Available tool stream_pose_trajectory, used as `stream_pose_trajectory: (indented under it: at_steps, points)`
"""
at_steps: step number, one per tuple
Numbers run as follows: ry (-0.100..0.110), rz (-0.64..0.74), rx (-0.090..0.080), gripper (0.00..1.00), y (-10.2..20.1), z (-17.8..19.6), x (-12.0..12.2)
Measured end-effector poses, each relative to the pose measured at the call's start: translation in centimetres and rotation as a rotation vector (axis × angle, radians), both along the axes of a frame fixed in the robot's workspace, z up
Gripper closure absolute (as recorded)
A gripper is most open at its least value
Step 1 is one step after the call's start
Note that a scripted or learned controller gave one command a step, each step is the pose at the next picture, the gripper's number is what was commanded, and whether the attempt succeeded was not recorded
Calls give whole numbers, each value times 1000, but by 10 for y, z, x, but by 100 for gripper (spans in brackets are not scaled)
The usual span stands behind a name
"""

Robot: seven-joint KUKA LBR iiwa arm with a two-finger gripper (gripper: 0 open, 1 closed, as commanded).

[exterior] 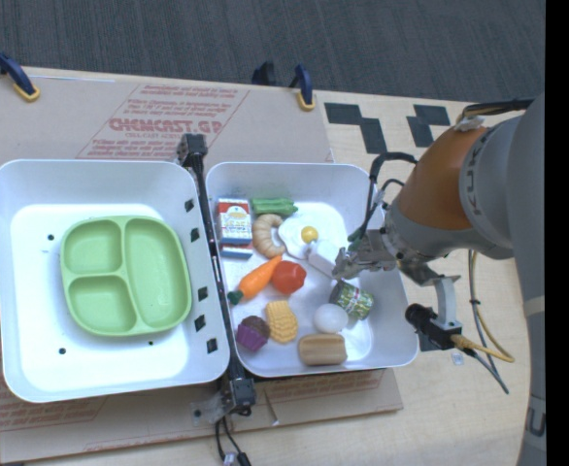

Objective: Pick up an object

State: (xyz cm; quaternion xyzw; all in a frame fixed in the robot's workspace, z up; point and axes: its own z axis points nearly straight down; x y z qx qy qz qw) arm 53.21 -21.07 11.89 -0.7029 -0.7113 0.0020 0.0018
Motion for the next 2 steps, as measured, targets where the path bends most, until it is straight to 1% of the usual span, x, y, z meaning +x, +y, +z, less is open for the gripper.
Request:
stream_pose_trajectory:
  at_steps: [1,2]
  points:
    - [0,0,0,0,0,0,0]
    - [-9,-5,-1,0,0,-24,76]
